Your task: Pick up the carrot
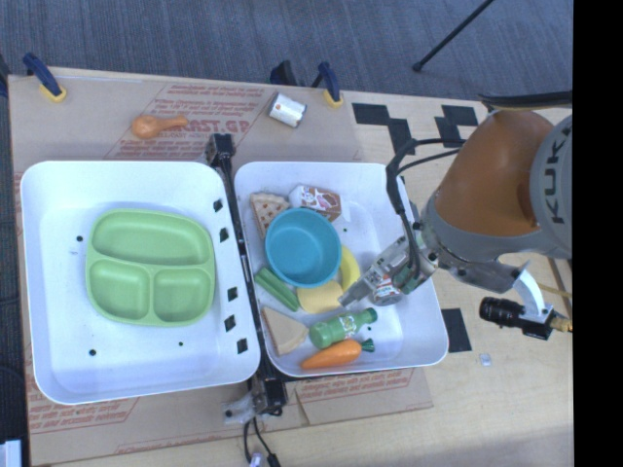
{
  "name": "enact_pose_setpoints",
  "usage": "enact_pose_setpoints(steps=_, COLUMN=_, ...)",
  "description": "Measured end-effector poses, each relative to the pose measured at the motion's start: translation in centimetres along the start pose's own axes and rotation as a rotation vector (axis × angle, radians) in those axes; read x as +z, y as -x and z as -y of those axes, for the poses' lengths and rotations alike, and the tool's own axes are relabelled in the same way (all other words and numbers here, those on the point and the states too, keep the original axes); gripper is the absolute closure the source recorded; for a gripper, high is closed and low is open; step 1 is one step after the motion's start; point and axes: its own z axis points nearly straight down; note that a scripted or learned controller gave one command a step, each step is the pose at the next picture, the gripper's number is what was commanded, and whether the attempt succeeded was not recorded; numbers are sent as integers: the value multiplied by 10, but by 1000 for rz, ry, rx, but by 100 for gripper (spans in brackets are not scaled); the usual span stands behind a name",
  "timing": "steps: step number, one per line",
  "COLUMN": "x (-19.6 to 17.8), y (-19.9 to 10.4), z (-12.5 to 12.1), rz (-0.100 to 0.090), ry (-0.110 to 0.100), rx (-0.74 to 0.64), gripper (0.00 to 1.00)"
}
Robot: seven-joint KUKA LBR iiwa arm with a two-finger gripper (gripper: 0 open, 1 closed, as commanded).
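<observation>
An orange carrot (333, 355) lies at the front edge of the right bin (414, 331), just below a green bottle (341, 328). My gripper (375, 288) hangs over the right bin, up and to the right of the carrot and clear of it. Its metal fingers (362, 287) point left towards a yellow piece beside the blue bowl (304, 246). Nothing is visibly held between them.
The right bin also holds bread slices (267, 208), a green pod (275, 287), a yellow piece (321, 298) and a wrapped snack (318, 199). The left bin (49, 261) carries a green divided plate (151, 266). An orange spoon (156, 124) and a small white roll (286, 110) lie on the cardboard behind.
</observation>
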Motion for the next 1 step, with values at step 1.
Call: enact_pose_setpoints(steps=1, x=48, y=-20, z=-15, rz=-1, ry=-1, rx=-395, gripper=0)
